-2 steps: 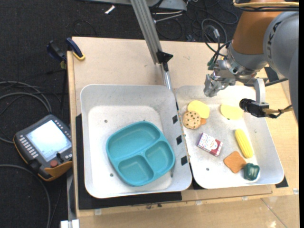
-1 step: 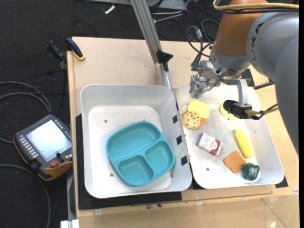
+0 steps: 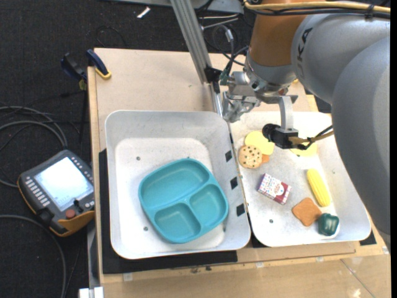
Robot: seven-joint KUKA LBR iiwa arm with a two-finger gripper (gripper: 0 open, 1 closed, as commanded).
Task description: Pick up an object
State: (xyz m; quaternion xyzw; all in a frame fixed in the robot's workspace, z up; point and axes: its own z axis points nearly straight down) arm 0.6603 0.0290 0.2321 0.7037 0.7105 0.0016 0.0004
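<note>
Jaws [image 3: 237,109] above right bin [image 3: 347,185] w/ cookie [image 3: 250,157].

Tool [image 3: 237,109] hovers over right bin [image 3: 347,185] near cookie [image 3: 250,157].

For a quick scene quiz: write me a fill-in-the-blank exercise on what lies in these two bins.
1. The teal divided tray lies in the ____ bin.
2. The corn cob is coloured ____.
3. The tray has ____ compartments.
4. The cookie lies in the right bin, near its ____ edge.

Missing words: left; yellow; three; left
</note>
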